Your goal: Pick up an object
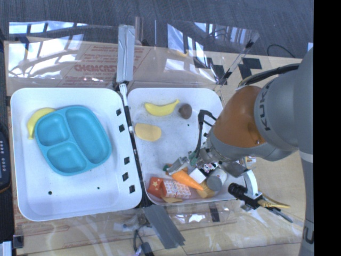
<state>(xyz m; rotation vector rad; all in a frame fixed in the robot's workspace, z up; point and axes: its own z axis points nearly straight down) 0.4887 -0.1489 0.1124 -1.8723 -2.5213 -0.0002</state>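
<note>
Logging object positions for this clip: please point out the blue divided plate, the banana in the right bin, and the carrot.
blue divided plate (73,138): camera view, on the ridge between its compartments.
banana (161,108): camera view, middle of its curved body.
carrot (187,179): camera view, middle of its orange body.

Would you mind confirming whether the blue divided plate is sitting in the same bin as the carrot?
No, the blue divided plate lies in the left bin, while the carrot lies in the right bin.

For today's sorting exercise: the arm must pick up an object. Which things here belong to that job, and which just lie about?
Belong to the job:
tool
carrot
banana
yellow oval piece
brown ball

Lying about:
blue divided plate
left bin
</note>
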